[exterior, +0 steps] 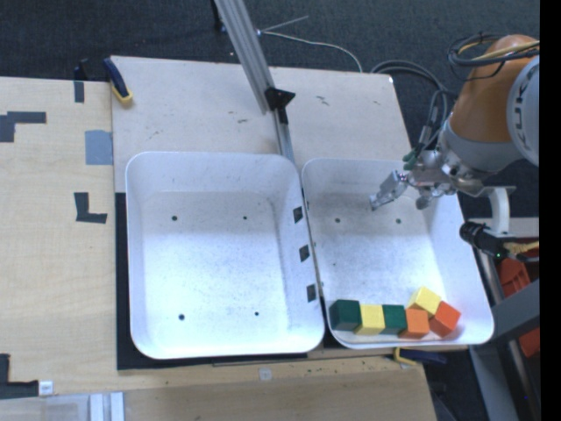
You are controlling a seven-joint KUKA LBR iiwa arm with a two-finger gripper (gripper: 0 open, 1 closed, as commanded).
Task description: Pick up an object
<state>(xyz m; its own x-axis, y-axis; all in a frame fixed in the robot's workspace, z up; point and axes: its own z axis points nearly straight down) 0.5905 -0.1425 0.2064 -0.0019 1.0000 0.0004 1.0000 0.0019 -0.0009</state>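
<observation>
Nothing is picked up yet: the grey two-finger gripper (pixel 387 194) hangs with nothing between its parted fingers at the right white plastic bin's (pixel 372 244) twelve o'clock, well apart from the coloured blocks (pixel 394 316) clustered at six o'clock.
</observation>
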